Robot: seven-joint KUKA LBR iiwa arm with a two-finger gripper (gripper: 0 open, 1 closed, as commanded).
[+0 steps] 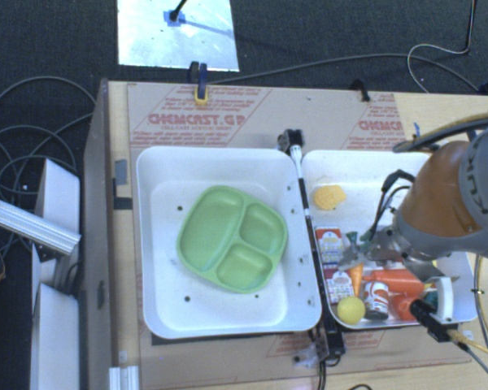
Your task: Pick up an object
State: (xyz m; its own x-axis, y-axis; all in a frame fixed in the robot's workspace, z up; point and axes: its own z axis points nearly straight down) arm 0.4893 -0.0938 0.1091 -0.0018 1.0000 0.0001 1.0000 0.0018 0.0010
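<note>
The arm (455,201) hides part of the right bin (366,169) and its claw.

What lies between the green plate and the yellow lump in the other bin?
In the camera view, between the green plate and the yellow lump run the two bins' touching white walls, nothing else.

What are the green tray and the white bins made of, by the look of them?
Green tray: likely moulded plastic, judging by its even pale colour, soft sheen and rounded compartments. White bins: probably thin formed plastic too, smooth and matte-white with rounded corners and a raised rim, though painted metal cannot be ruled out.
</note>
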